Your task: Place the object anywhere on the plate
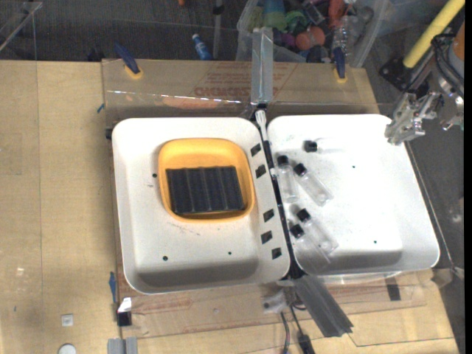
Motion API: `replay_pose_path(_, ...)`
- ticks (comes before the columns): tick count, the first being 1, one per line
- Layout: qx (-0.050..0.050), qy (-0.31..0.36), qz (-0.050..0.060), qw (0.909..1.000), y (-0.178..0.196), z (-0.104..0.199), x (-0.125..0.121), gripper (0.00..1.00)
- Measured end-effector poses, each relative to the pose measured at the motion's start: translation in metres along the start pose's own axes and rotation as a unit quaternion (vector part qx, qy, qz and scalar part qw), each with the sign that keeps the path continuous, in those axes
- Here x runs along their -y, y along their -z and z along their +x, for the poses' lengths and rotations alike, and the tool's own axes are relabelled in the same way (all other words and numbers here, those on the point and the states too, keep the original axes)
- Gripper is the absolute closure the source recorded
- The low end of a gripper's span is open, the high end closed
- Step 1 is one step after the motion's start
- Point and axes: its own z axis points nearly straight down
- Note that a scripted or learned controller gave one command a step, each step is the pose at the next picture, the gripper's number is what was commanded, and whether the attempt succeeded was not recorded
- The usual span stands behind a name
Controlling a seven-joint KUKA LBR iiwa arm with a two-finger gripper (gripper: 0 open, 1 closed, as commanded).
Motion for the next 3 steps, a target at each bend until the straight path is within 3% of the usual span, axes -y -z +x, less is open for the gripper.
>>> replay_pose_path(1, -0.003, 0.043, 0.002, 0.9991, -0.005, -0.012, 0.007, 1.0)
replay_pose_path(2, -0.002, 0.15, 0.002, 0.9887, 0.029, -0.015, 0.007, 1.0)
replay_pose_path(3, -0.006, 0.172, 0.0, 0.9851, -0.001, -0.014, 0.007, 1.0)
